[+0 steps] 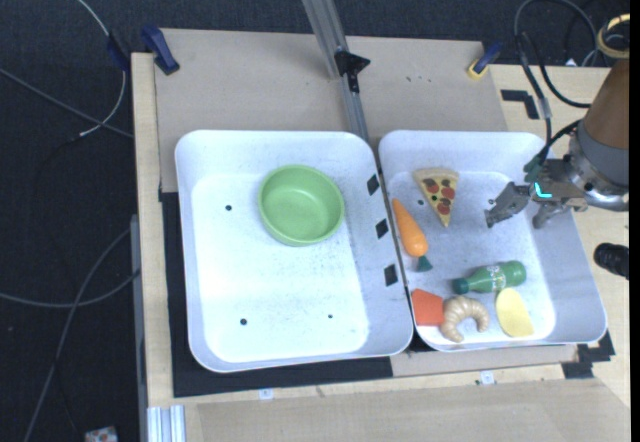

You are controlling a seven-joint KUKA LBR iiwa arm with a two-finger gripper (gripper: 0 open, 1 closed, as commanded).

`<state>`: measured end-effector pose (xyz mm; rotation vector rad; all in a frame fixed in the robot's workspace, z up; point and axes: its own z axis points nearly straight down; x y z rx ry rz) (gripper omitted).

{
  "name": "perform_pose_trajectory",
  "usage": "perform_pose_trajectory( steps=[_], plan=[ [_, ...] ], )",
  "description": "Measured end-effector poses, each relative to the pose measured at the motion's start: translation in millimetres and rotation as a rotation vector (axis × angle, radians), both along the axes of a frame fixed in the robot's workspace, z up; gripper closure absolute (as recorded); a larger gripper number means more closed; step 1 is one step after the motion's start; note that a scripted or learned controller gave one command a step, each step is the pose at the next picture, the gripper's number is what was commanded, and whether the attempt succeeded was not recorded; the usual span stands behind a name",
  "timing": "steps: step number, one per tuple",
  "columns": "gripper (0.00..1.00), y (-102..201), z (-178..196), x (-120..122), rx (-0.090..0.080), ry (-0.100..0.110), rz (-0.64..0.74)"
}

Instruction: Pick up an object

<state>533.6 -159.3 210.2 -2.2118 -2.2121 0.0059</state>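
Looking down at your bench, you've got the two white bins sitting side by side, and the arm (612, 125) comes in from the right with its gripper (522, 210) hanging over the right bin (570, 270), up near that bin's right-hand wall. You can see the two fingers spread apart, one pointing left toward the middle of the bin and the other just behind it, and nothing sits between them, so it's released and carrying nothing. Everything you could grab is in that right bin: the pizza slice (438, 194) lies toward the top, left of the gripper and apart from it, with its point aimed down. Just left of that and a bit lower, the carrot (410, 231) lies along the bin's left wall, green tip at the lower end. Lower down, the green bottle (490, 278) lies on its side roughly mid-bin, below the gripper. Along the near edge you've got a red-orange piece (427, 307) in the left corner, the croissant (464, 316) touching or right up against it, and the yellow piece (514, 314) just to the right of the croissant, under the bottle. Over in the left bin (215, 260) you've got one green bowl (301, 204) sitting upright toward the top right of that bin, well away from the arm.
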Motion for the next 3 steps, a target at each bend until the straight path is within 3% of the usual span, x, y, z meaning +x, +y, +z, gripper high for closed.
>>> perform_pose_trajectory(
  steps=[1, 3],
  plan=[
    [0.00, -0.1, 2.1, 1.1, -0.001, -0.005, 0.001],
    [0.00, -1.6, -108.5, 10.1, 0.000, 0.001, 0.000]
  ],
)
